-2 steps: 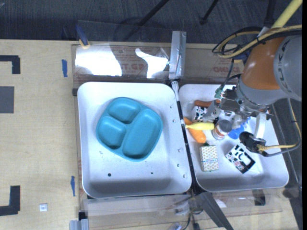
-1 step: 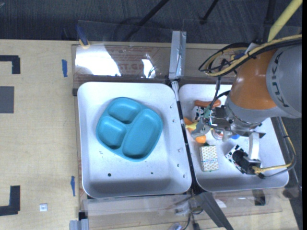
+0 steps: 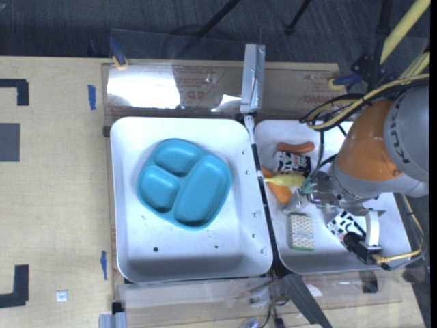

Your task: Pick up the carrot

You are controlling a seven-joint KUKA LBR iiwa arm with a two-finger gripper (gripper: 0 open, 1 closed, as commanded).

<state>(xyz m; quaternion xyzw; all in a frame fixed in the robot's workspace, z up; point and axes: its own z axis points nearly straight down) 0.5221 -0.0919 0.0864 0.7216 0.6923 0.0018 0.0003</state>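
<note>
In the right bin (image 3: 392,248), close to its left wall, lies the carrot (image 3: 280,191), a short orange piece with its fat end up near a yellow thing (image 3: 285,180) and its thin end pointing down and to the right. The yellow thing touches it from above. A black-and-white box (image 3: 293,162) sits a bit higher, and an orange sausage shape (image 3: 295,147) lies at the top of the bin. A pale checked packet (image 3: 301,230) lies just below the carrot. The hand (image 3: 308,191) hangs just to the right of the carrot, very near it, at the end of the grey and orange arm (image 3: 372,156). How far the hand is open I cannot tell, and nothing can be seen inside it. I think the hand needs to slide a little left to get over the carrot. The left bin (image 3: 130,251) holds a blue plate (image 3: 184,183).
</note>
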